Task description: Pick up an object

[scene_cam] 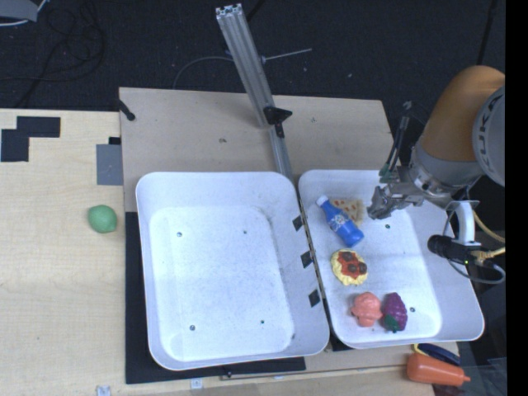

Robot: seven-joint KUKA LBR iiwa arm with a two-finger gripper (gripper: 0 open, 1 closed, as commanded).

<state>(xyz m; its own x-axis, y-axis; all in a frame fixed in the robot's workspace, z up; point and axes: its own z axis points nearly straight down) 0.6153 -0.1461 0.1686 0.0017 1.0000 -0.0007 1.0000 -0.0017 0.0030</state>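
Observation:
The right bin (429, 221) holds several toy items. A blue bottle (341, 222) lies near its left wall beside a tan waffle-like piece (352, 209). Below them sit a yellow and red item (350, 267), a pink item (365, 307) and a purple item (394, 311). My gripper (379, 208) hangs over the upper part of this bin, just right of the waffle piece and the bottle. Nothing shows between its fingers.
The left bin (165, 196) lies beside the right one. A green ball (103, 219) rests on the wooden bench at far left. An orange object (437, 370) lies below the right bin. A metal rail (252, 68) slants down toward the bins.

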